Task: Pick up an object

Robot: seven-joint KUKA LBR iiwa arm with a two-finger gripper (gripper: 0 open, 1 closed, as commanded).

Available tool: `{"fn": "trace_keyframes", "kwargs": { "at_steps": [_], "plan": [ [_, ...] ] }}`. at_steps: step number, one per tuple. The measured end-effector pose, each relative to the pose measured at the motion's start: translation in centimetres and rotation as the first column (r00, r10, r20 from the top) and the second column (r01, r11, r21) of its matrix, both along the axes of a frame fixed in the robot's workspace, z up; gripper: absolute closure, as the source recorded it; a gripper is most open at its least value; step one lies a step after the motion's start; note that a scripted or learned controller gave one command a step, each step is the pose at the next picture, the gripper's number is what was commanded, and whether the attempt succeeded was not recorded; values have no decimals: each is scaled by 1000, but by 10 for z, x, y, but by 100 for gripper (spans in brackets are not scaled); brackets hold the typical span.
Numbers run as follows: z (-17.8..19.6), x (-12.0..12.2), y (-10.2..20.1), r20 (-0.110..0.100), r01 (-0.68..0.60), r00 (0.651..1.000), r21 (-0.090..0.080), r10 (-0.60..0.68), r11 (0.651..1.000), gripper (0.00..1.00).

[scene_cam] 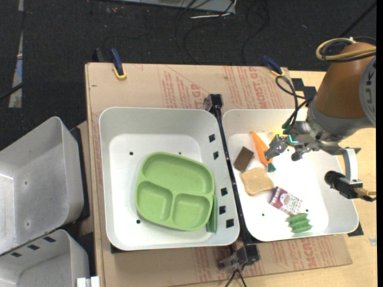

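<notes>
Carrot (260, 146) lies just left of claw (277, 150), long axis slanting toward bin's (344, 220) far side; can't tell claw's state.

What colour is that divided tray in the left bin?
Light green; the tray shows clearly in the camera view.

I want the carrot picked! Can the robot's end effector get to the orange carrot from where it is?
Probably yes. The end effector hangs right beside the carrot in the right bin. Nothing lies on top of the carrot; the brown block sits close on its other side.
</notes>
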State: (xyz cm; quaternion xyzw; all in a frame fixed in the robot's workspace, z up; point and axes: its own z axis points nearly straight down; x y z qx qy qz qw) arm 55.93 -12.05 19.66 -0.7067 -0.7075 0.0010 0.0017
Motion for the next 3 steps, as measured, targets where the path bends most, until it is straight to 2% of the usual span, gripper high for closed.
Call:
{"fn": "trace_keyframes", "kwargs": {
  "at_steps": [1,3],
  "plan": [
    [1,1,0,3,0,1000,-1,0,1000,0],
    [-101,-2,-9,2,4,1000,-1,-4,1000,0]
  ]
}}
